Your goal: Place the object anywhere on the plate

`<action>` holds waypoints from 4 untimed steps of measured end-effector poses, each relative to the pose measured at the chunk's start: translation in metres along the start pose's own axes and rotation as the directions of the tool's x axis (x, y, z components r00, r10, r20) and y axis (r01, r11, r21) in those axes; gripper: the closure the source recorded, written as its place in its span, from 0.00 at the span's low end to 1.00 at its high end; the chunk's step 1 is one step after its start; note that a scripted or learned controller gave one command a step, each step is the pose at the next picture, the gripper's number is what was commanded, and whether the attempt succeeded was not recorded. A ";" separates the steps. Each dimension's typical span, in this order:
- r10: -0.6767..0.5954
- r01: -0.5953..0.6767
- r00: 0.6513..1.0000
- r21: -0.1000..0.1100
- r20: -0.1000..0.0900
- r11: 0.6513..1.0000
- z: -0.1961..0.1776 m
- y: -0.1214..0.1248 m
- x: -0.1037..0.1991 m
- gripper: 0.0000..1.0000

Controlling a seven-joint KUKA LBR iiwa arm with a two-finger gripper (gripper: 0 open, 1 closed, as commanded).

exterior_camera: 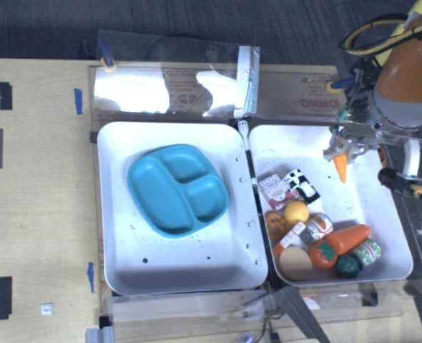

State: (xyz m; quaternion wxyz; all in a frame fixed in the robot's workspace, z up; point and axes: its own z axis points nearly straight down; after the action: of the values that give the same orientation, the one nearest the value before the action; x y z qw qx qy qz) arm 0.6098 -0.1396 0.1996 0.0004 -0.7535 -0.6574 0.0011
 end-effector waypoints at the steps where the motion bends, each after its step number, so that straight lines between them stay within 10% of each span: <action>1: -0.198 0.198 0.980 -0.002 -0.002 0.980 0.017 0.023 0.088 1.00; 4: -0.417 0.418 0.909 0.004 -0.003 0.909 0.046 -0.085 0.237 1.00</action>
State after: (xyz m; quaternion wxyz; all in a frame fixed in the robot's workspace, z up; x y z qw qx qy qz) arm 0.5572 0.1065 0.1533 0.0029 -0.5956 -0.8033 0.0020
